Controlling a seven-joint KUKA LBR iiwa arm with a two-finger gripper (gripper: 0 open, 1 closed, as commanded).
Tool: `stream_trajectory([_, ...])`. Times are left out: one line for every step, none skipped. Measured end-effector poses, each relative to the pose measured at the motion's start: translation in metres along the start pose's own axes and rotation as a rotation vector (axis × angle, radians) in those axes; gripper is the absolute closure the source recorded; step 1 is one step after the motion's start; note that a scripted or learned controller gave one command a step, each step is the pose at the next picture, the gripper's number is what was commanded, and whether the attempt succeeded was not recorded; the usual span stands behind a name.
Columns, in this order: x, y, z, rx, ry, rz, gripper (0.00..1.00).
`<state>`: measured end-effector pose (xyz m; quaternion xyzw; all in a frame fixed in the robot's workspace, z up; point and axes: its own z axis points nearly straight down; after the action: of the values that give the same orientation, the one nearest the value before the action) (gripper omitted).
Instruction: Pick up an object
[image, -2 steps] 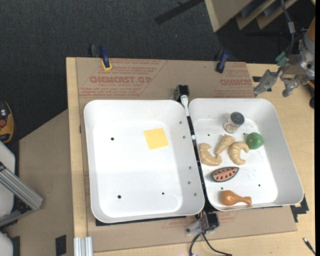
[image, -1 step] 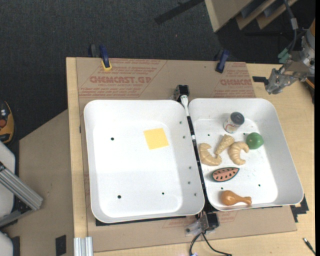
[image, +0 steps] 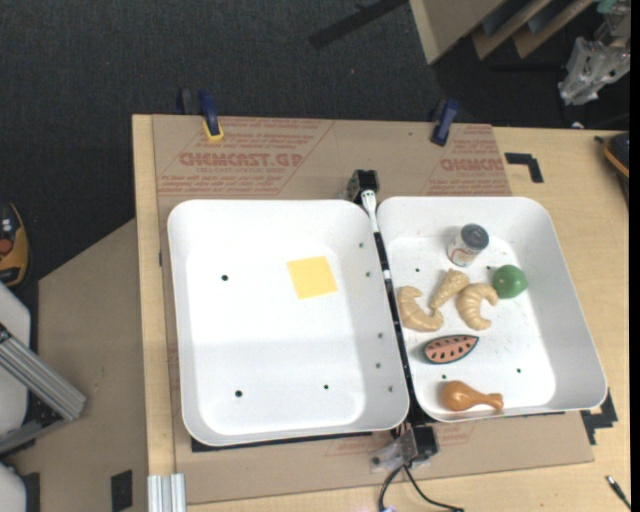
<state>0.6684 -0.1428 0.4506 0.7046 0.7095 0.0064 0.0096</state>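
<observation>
2 shallow white bins are set side by side on a printed cardboard sheet, which is held at its far edge by 2 blue clamps.

In the left bin, 1 flat yellow square is seen lying slightly right of the middle, well apart from every wall.

The other objects are gathered in the right bin. At the far side a small jar with a grey lid is placed upright. Just to its near right a green ball is found. 3 tan croissant-shaped pieces lie across the middle: the left croissant near the wall shared with the left bin, the middle croissant tilted and touching or almost touching it, and the right croissant just beside the green ball. Nearer the viewer, a watermelon slice is laid flat, and nearest of all an orange drumstick is laid close to the bin's near wall.

A grey metal gripper is seen at the far right corner of the view, well apart from both bins and from every object. Nothing is seen held by it; whether the claw is apart or together cannot be told.
</observation>
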Motion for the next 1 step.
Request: stream_trajectory([0.0485,-0.0441,0.0632,0.029,0.007,0.003,1.00])
